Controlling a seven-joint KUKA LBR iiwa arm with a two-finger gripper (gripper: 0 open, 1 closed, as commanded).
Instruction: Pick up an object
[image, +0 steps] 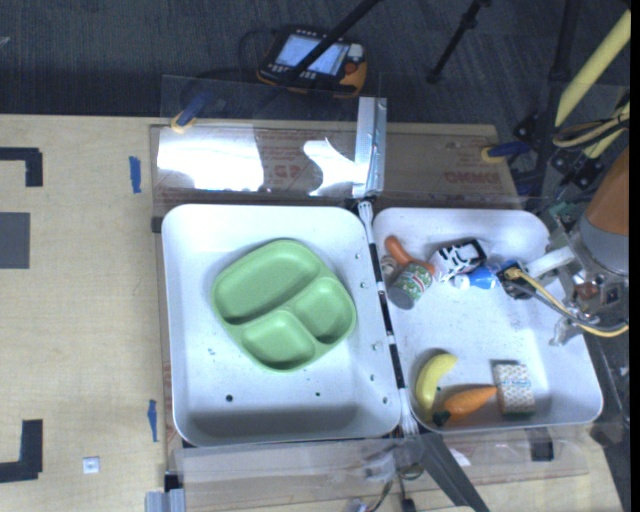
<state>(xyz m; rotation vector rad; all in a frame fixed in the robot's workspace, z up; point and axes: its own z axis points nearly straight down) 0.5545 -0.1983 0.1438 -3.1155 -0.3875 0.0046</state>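
Note:
The right bin (560, 400) holds several small objects. A small orange piece (397, 247) lies at its far left, beside a grey-green can (410, 283). A black-and-white item (460, 257) and a blue item (483, 278) lie in the far middle. At the near side are a yellow banana (432, 378), an orange carrot (470, 400) and a patterned block (513, 387). My gripper (558, 300) hangs over the right side of this bin, right of the blue item. Its two pale fingers (550, 264) stand apart with nothing between them.
The left bin (190, 250) holds a green divided plate (283, 303). A metal divider (385, 330) runs between the bins. A clear panel (260, 150) stands behind them. A yellow cable (545, 290) loops by the gripper.

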